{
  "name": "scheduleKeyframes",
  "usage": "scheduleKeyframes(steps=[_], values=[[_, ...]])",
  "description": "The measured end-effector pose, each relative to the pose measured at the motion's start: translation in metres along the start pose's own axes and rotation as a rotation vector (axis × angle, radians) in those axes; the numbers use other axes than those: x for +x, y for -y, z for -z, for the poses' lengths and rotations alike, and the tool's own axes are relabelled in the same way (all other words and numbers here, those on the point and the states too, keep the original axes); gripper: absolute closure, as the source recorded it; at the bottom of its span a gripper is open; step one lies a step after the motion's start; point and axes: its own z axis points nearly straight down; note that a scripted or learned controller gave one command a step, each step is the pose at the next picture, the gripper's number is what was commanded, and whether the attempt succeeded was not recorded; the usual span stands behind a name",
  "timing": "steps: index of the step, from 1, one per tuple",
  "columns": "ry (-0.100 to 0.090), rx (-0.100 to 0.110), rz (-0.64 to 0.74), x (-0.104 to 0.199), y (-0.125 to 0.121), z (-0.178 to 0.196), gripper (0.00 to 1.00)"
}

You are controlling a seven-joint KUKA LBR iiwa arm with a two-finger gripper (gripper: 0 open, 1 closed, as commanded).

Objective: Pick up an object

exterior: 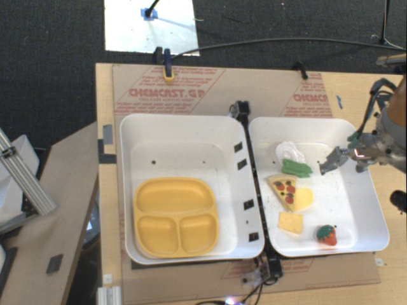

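Green piece [296, 167]: you've got it just left of the pincer, beside a white wad [289, 151].
Pincer [331, 162]: over the right bin [372, 215], grip unreadable.
Pizza slice [284, 189]: lower left of it.
Strawberry [327, 234]: well below.
Yellow tray [176, 216]: far left.

Five small toy foods lie loose in the right-hand bin [375, 224], at centre right of the frame. Uppermost is a crumpled white piece [289, 151], touching a green piece [296, 168] just below it. Under these lies a pizza slice [284, 189] overlapping a pale yellow piece [303, 199]. Lower sit a flat yellow cheese square [291, 222] and, to its right, what looks like a strawberry [327, 234].
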Motion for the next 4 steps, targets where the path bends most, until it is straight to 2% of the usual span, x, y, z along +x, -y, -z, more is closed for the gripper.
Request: scheduleKeyframes(steps=[1,3,4], values=[[0.0,0.003,-0.003,-0.009,0.0,-0.046,0.0],[-0.001,0.003,-0.003,-0.001,-0.008,-0.137,0.0],[0.001,-0.002,-0.004,-0.001,-0.009,-0.124,1.0]])
